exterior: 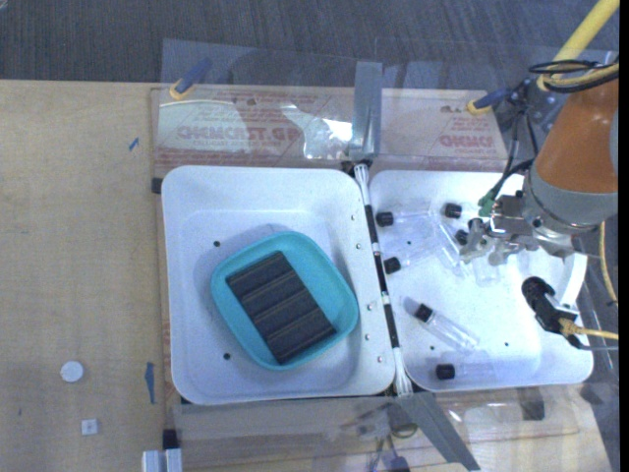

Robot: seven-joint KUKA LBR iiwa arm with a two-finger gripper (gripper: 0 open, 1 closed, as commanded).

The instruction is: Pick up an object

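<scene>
Over right bin [550, 362] arm hangs, gripper [488, 247] low near bin's upper middle — whether fingers are wide or narrow, cannot tell. Just beside gripper lie clear vials with black caps: one [418, 229] at upper left, one [440, 324] lower in bin, tilted. Small black cap [445, 372] near bottom edge. Left bin [197, 205] holds teal tray [324, 264] — dark ridged block [280, 306] lies on it.
</scene>
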